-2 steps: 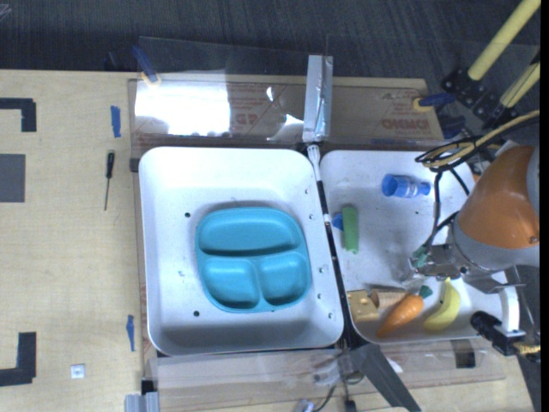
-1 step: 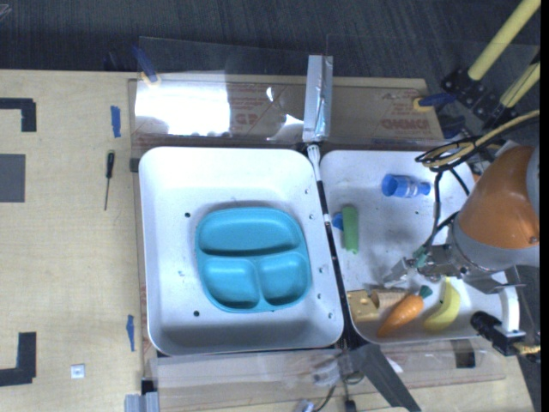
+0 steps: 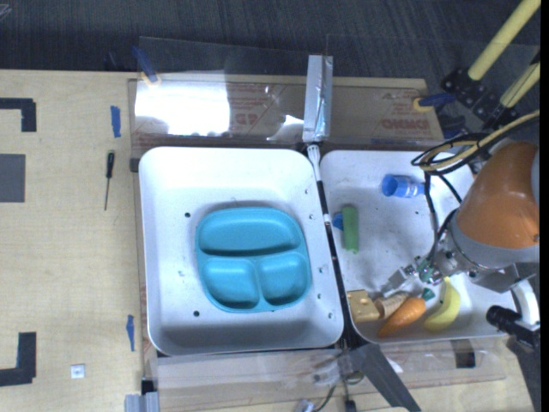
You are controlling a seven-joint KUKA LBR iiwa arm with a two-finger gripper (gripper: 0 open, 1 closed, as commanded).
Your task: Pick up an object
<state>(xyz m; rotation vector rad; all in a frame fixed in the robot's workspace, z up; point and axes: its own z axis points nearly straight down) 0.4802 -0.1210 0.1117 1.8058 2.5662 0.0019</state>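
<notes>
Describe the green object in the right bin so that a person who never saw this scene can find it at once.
Look at the right white bin, the one the grey and orange arm reaches into. Near its left wall, about halfway down, lies a green stick-shaped object, pointing up and down the picture. It is the only green thing there; the carrot and banana lie in the bin's lower part.

Reaches in from the right, orange band (image 3: 502, 200) above the wrist, gripper (image 3: 401, 283) angled low toward the lower left, fingers slightly parted.
</notes>
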